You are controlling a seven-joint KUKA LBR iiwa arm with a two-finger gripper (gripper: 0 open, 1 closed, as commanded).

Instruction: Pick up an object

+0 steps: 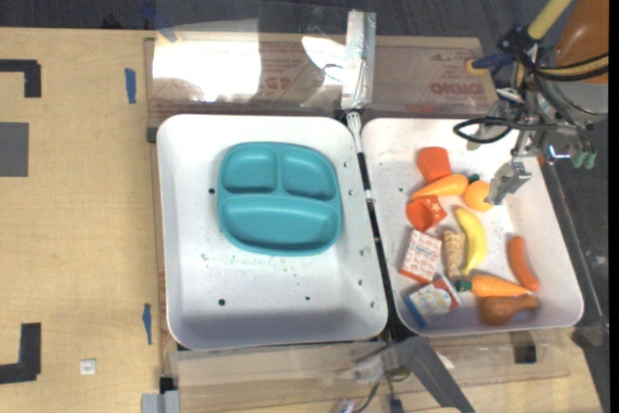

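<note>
Camera view shows the gripper (507, 181) low over the right bin (561, 247), its tip just right of a small orange fruit (476, 195), with the banana (471, 239) near below; whether the fingers are open or closed is too small to tell. Toys crowd this bin's middle and near side, leaving bare floor toward its far-left corner, while the left bin (184, 237) carries a teal divided plate (280, 196). Cables hide the wrist at the frame's right.

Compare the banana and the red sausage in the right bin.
The banana is yellow, the red sausage orange-red. The banana is curved, the sausage nearly straight. The banana lies mid-bin among other items, the sausage nearer the right wall. Both are elongated toy foods lying flat in the right bin.
</note>
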